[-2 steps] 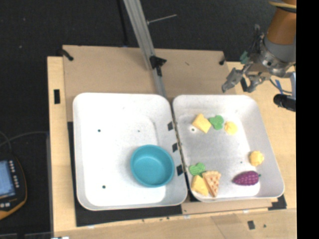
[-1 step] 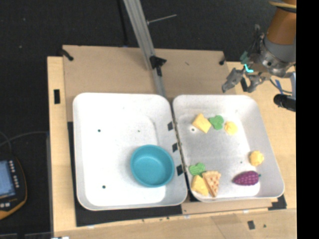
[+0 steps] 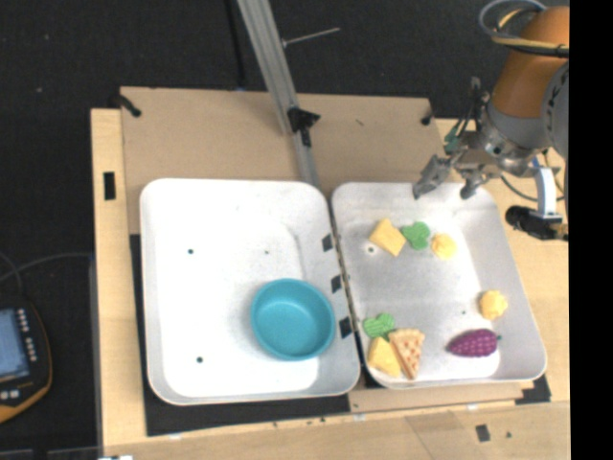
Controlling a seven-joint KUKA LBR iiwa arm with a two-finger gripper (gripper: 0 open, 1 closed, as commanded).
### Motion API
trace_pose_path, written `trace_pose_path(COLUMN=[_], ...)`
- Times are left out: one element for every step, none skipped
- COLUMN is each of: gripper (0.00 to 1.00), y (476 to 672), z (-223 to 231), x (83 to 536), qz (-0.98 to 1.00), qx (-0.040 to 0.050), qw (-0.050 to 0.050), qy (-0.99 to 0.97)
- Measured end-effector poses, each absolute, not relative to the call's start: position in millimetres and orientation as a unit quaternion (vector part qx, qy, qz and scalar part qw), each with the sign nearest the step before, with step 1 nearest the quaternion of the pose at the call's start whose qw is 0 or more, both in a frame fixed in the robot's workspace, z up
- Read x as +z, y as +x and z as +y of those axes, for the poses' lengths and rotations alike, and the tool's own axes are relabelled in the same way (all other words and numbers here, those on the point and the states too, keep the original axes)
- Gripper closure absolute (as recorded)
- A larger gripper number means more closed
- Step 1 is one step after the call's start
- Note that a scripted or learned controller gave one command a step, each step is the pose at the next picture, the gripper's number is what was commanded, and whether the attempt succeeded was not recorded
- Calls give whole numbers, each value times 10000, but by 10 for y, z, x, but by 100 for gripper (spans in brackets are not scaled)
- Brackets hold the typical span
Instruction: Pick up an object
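Two white bins (image 3: 239,195), pincer (image 3: 446,180) spread, toys scattered

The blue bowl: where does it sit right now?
The blue bowl sits in the left bin, toward its near right corner, close to the divide with the right bin that holds the toy food.

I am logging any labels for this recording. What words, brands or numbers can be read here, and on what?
None can be read.
The handheld device at the left edge has a lit screen, but its content is too small and blurred.
The toys, the blue bowl and the bins show no print.
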State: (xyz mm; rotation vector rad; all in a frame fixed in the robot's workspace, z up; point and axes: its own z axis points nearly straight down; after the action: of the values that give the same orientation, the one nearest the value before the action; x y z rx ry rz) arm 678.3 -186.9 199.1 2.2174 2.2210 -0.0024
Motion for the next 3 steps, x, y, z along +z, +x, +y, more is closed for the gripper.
trace_pose_path(gripper=[0, 0, 100], y=[6859, 6850, 6871], z=[-1890, -1899, -1912], x=[1534, 1009, 1161], qz=[7087, 7094, 7107], qx=[-17, -22, -13], qw=[-1, -9, 38], qy=[7055, 7048, 7035])
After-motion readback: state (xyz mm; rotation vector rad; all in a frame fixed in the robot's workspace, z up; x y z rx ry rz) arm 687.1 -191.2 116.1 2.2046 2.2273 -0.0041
